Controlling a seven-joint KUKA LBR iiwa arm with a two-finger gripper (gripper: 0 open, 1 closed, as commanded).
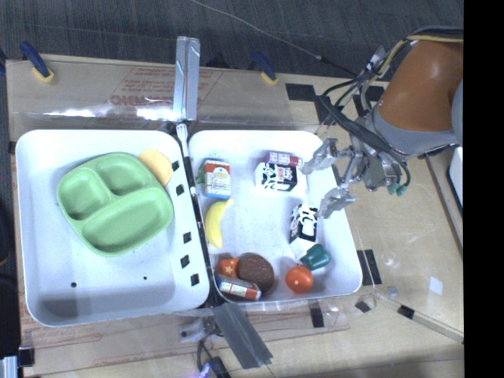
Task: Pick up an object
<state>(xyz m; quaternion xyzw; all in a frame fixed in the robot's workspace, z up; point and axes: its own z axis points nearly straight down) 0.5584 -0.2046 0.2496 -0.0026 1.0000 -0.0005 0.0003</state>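
Banana point(216, 220) in right bin point(252, 140) (among cartons), green tray point(116, 203) in left bin point(31, 235)

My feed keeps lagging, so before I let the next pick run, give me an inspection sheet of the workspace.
Surface: two shallow white bins side by side on a wooden bench.
Job's things: right bin holds a yellow banana, red tomato, brown round item, two black-and-white cartons, small green-labelled carton.
Clutter: green compartment plate in left bin.
Grippers: end effector open, at the right bin's right rim, holding nothing.
Cables: black bundle along the wrist.
Surroundings: blue clamps, dark carpet.
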